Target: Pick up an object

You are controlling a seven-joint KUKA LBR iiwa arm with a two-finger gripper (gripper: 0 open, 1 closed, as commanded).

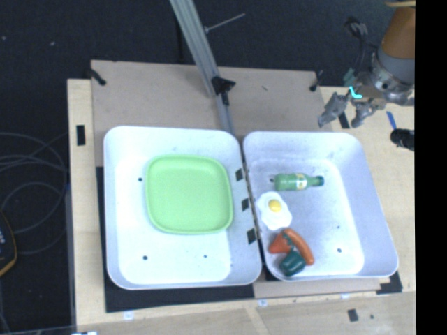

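The right bin (pixel 349 187) holds a green bottle (pixel 297 181) lying on its side, a fried egg toy (pixel 273 210), an orange-red piece (pixel 297 243) and a dark green piece (pixel 292 263) near the front. My gripper (pixel 345 112) hangs above the bench just beyond the right bin's far right corner, well apart from these objects. Its two fingers stand spread with nothing between them.
The left bin (pixel 126 187) holds a flat light green plate (pixel 188 194). A grey metal pole (pixel 199 44) slants up from a clamp behind the seam between the two bins. Cables lie on the dark floor at the left.
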